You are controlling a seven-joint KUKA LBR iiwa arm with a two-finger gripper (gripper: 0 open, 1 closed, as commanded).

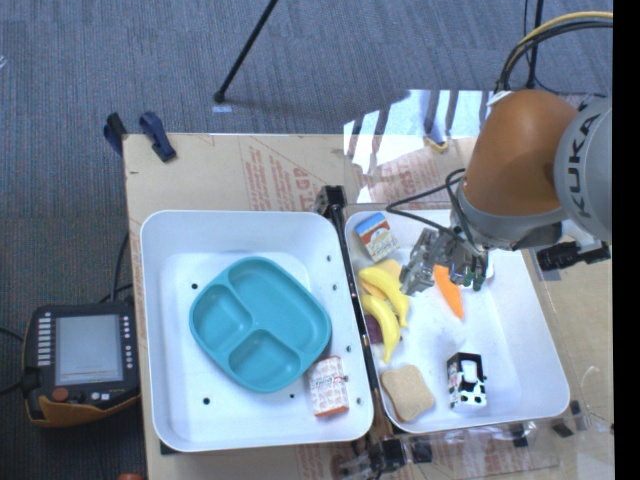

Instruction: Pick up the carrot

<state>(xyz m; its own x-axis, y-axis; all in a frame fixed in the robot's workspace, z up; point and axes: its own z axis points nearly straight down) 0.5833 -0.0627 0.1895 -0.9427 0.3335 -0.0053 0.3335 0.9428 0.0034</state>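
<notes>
Your carrot (451, 293) lies in the right bin (530, 368), just beside the claw (445, 265) on its right and slightly nearer the camera, perhaps touching a finger. You can't tell how far the claw is open, and nothing shows between its fingers, so judge the pick as not yet made: closing and lifting remain. Left of the claw lie bananas (385, 293); beyond it a small carton (375, 234); nearer you, bread (408, 392) and a cow-print box (466, 380). The bench (240, 173) is cardboard-topped, standing on grey carpet (100, 48).
</notes>
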